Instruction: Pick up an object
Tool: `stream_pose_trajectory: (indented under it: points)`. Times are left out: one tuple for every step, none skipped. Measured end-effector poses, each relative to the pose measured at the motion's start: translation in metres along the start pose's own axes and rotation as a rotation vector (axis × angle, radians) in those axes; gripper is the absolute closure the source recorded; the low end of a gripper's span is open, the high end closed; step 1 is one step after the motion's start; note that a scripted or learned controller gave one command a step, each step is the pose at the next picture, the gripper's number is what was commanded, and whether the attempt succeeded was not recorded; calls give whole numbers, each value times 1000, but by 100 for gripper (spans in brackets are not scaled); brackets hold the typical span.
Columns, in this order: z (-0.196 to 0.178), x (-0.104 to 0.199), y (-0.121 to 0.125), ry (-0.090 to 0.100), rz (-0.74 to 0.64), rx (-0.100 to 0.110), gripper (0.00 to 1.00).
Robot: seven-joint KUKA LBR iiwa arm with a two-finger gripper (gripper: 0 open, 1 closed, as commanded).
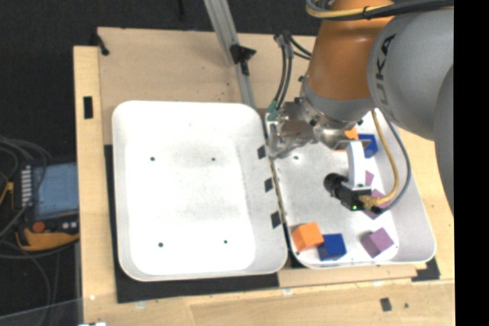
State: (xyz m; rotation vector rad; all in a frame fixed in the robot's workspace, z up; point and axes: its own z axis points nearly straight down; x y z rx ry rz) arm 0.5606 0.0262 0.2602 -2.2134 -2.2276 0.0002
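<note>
The gripper [294, 135] is seen low over the right bin [416, 225]; whether it is wide or narrow cannot be told. No object is seen lifted. The orange block [307, 235], blue block [332, 246] and purple block [377, 241] lie apart from it, near the bin's front edge, so the pick is judged not yet done.

The arm [359, 50] hides part of a blue block [367, 144]

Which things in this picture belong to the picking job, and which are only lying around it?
Belong to the job:
orange block
blue block
purple block
second blue block, partly behind the arm
right bin
tool

Just lying about:
left bin
blue box with cables, beside the bench
metal pole
</note>
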Motion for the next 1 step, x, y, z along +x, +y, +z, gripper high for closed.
stream_pose_trajectory:
  points:
    - [-1, 54, -2, 0, -2, -1, 100]
